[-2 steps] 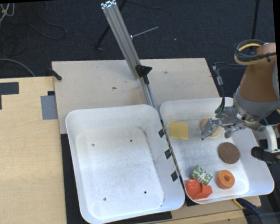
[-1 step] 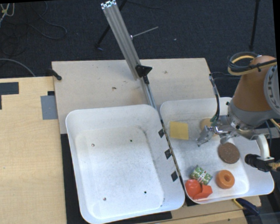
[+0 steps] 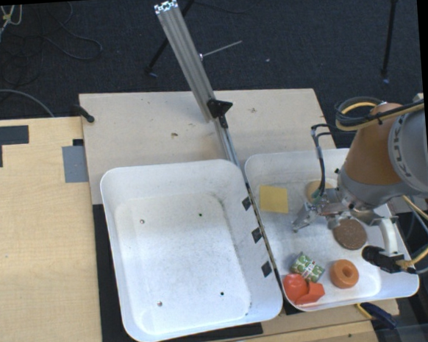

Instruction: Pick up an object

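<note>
White plastic bins sit side by side on the bench as the grey arm [image 3: 390, 156] reaches in over the right bin [image 3: 273, 171]. Its gripper [image 3: 315, 214] hangs low near the middle of that bin's floor, metal fingers [image 3: 300, 220] pointing toward the yellow sponge [image 3: 274, 199] but stopping short of it. Nothing can be seen between the fingers; whether they are spread or pinched cannot be told from this angle.

The right bin holds all the candidates for picking: the yellow sponge near the dividing wall, a brown disc [image 3: 349, 234] just beside the wrist, an orange ring [image 3: 344, 273] at the front, and a red block [image 3: 304, 288] touching a green-and-white patterned piece [image 3: 308, 266] at the front corner. The left bin [image 3: 121, 211] shows only bare, speckled floor.

Risks from here look plain. The gripper sits between the sponge and the disc rather than over either, so a closing motion could well catch nothing. The sponge lies flat and near the wall, so a descent there might clip the rim or merely press it down. The disc is also flat, offering little to pinch, and the wrist's bulk could nudge it aside. Cables [image 3: 320, 158] looping off the arm hang over the bin's back edge and might snag.
</note>
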`<state>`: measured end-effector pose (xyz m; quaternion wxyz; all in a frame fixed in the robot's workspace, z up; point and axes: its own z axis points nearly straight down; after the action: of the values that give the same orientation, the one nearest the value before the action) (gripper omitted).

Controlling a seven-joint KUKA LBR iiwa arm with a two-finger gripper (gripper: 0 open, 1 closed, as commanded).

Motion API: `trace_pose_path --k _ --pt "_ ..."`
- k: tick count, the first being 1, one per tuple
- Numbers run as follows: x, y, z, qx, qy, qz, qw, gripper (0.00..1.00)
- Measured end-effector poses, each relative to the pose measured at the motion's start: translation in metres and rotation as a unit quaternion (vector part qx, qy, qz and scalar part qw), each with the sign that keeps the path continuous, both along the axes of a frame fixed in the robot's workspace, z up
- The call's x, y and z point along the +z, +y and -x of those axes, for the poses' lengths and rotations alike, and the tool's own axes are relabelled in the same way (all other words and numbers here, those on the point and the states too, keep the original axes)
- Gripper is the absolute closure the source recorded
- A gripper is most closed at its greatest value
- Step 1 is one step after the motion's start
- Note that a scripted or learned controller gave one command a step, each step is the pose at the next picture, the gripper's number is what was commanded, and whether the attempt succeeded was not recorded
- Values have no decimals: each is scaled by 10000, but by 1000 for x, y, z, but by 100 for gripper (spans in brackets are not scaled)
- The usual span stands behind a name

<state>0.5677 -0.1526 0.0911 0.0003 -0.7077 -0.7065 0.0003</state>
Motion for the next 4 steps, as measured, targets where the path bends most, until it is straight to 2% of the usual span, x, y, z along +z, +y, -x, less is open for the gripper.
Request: trace_pose_path --k 1,2,3,4 --pt "11 -1 0 -29 2 -5 10000 100" --pt "67 -1 9 -32 -15 3 10000 100" --pt "117 8 7 17 -19 1 10000 100" --pt "174 -2 8 11 -25 8 10000 100"
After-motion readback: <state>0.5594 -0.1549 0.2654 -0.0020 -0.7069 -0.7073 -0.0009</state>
